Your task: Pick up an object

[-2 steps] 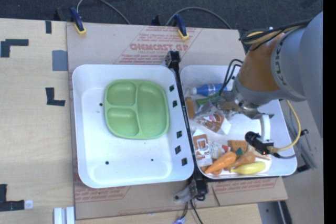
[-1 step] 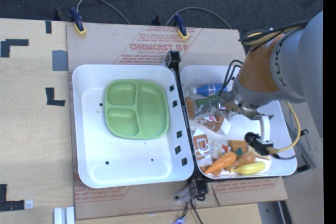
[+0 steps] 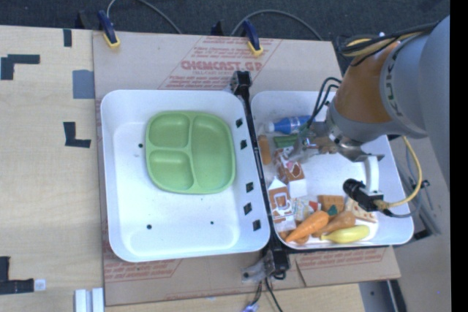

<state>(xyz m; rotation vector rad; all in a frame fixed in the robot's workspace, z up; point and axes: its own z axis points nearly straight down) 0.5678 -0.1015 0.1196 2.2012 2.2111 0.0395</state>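
Observation:
The right bin holds a pile of small objects: a blue-capped bottle near the back left, brown and white packets, an orange carrot and a yellow banana along the front wall. My gripper is low over the bin's back left part, right beside the bottle and the packets. The grey arm with its orange band comes in from the right and covers the wrist. Nothing visibly sits between the fingers.
The left bin bears a green divided plate. A black divider runs between the two bins. Cables hang beside the arm over the right bin's right side. Cardboard lies under both bins.

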